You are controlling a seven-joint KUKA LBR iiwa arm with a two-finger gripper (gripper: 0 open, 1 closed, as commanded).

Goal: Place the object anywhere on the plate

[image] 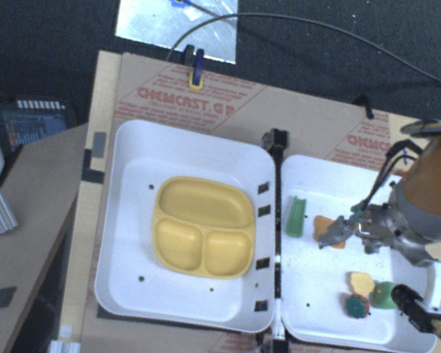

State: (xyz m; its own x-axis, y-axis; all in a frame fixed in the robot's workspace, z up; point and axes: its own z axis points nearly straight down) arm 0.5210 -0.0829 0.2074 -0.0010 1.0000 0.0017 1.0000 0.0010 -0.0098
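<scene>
- Over the right bin [404, 335], my gripper [334, 234] hangs by the orange piece [327, 227], touching or just above.
- I cannot tell its grip.
- Left, well apart, sits the yellow plate [200, 225].

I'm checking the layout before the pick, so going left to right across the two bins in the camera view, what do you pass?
Yellow plate in the left bin → green block → orange piece with the gripper over it → pale yellow piece above a teal and orange piece → green round piece.
</scene>
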